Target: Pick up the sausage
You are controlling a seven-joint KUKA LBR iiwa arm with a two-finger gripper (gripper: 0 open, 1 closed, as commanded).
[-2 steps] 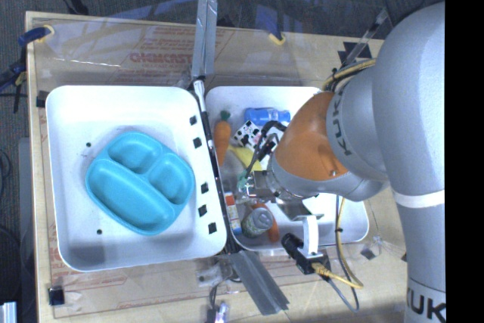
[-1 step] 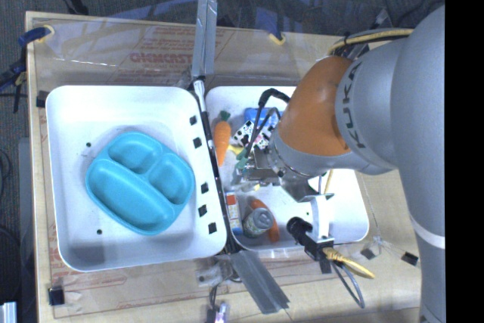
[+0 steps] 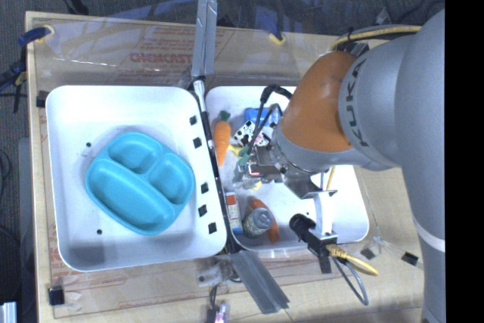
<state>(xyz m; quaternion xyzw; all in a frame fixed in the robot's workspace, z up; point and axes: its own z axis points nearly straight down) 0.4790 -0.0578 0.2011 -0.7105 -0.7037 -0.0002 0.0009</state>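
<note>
My gripper (image 3: 253, 165) hangs low over the middle of the right bin (image 3: 352, 223), under the orange wrist band (image 3: 325, 113). Its metal end sits among the clutter near the bin's left wall. A reddish-orange sausage-like piece (image 3: 259, 203) lies just below the gripper, partly behind a grey round-topped can (image 3: 261, 220); another bit of the same colour (image 3: 274, 234) shows to the can's lower right. Whether anything is between the gripper's tips is hidden by the wrist.
An orange carrot (image 3: 221, 138) lies along the right bin's left wall, with a blue item (image 3: 250, 117) and a black-and-white spotted piece (image 3: 243, 134) beside it. The left bin (image 3: 68, 125) holds a blue divided plate (image 3: 140, 181). A divider (image 3: 203, 163) separates the bins.
</note>
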